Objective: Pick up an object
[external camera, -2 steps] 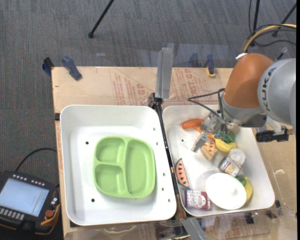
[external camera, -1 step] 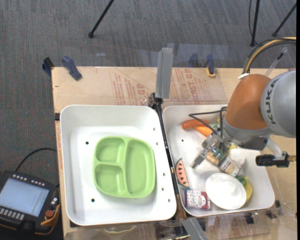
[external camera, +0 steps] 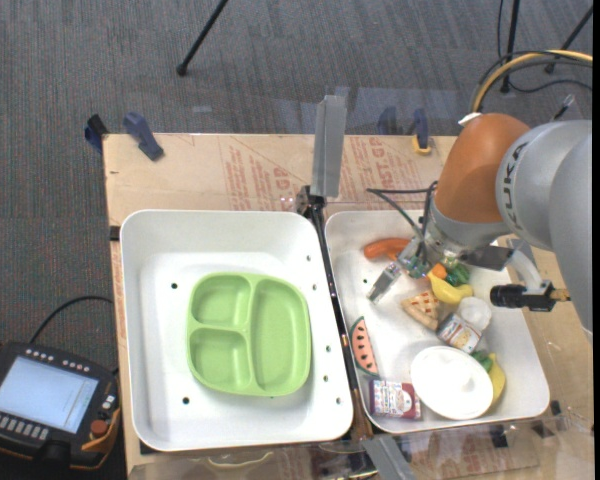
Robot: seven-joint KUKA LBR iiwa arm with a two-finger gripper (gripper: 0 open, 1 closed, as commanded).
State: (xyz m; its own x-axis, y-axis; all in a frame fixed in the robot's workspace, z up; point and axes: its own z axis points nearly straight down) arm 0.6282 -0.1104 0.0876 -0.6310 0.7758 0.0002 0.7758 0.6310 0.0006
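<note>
While the gripper [external camera: 393, 276] hangs with fingers narrowly apart, holding nothing, an orange carrot [external camera: 385, 249] lies near the right bin's [external camera: 536, 368] far edge, beside a pizza slice [external camera: 421, 308] and a white plate [external camera: 452, 381].

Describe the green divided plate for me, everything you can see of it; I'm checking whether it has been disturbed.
The green divided plate is pale lime, plastic-looking, with rounded corners and a raised rim. Ridges split it into three compartments: two smaller ones on the view's left, one long one on the right. It lies flat and upright near the middle of the left white bin, turned slightly askew to the bin's walls. Only the bin floor touches it.
</note>
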